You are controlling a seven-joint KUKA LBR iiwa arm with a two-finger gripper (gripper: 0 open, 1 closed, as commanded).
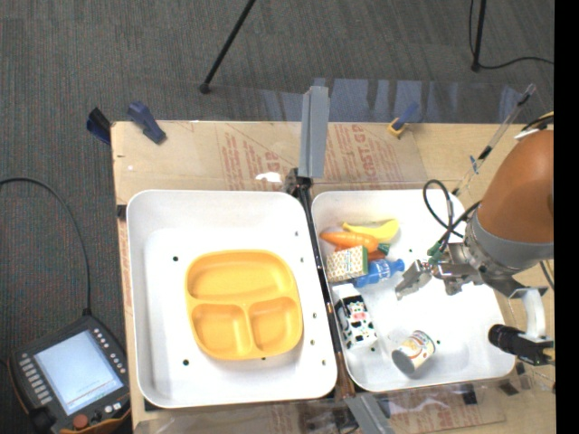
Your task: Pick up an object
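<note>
My gripper [412, 281] hangs over the middle of the right bin [470, 355], its fingers spread open with nothing between them. Left of it lies a blue bottle [380, 271], beside a tan woven block [346, 263]. A yellow banana [373, 231] and an orange carrot [347, 240] lie at the bin's back left. A black-and-white cow-patterned carton [356, 322] sits near the front left. A small can [413, 350] lies on its side below the gripper.
The left bin [149, 233] holds a yellow divided plate [242, 303]. A grey post [314, 134] stands behind the gap between the bins. A handheld control pendant [68, 373] rests on the floor at lower left. Cables loop near the arm's wrist [441, 211].
</note>
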